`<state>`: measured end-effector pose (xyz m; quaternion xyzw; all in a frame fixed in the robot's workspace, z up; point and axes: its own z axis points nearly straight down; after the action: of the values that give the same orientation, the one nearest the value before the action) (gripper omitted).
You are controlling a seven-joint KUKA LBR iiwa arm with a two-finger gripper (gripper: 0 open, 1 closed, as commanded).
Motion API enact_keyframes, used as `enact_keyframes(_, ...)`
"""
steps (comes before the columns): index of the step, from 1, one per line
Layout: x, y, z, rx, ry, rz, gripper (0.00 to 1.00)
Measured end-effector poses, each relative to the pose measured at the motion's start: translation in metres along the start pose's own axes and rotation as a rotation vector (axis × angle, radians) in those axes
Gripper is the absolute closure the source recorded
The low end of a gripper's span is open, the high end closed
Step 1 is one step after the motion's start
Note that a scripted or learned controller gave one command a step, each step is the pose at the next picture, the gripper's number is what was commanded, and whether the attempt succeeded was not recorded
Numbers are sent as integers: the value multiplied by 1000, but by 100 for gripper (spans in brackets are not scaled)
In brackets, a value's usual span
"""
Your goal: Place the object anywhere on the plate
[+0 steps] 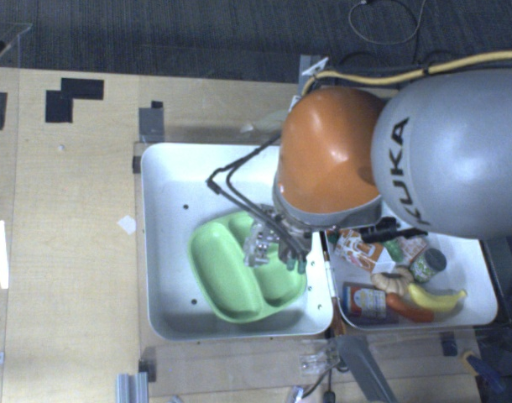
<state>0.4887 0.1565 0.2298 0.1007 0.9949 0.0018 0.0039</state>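
A: Plate (231,271), green, divided, count one. Location: left bin (168,225), lower middle, lying on the floor of the bin.

B: Gripper (277,254)?

A: One, over the plate's right half, close above or touching it; which, I cannot tell. Whether the tool is open, closed, or carrying an item cannot be told either, since the wrist hides most of it.

B: Object to be placed?

A: Not identified at the gripper. Candidates sit in the right bin (483,309): one banana (436,296), one red item (411,311) beside it, one small can (430,263), one printed packet (361,250), one dark flat packet (365,302). The rest of that bin is hidden under the arm.

B: Step in hand?

A: Judged as the placing stage, arm poised at the plate. If something is carried, the next move calls for release and a straight lift clear. If not, a return to the right bin.

B: Bins?

A: Two, side by side.
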Motion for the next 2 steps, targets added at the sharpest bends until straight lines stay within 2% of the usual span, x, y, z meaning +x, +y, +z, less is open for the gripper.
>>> enact_keyframes(1, 0, 0, 0, 0, 0, 0, 0)
enact_keyframes(2, -2, 2, -11, -5, -6, 1, 100)
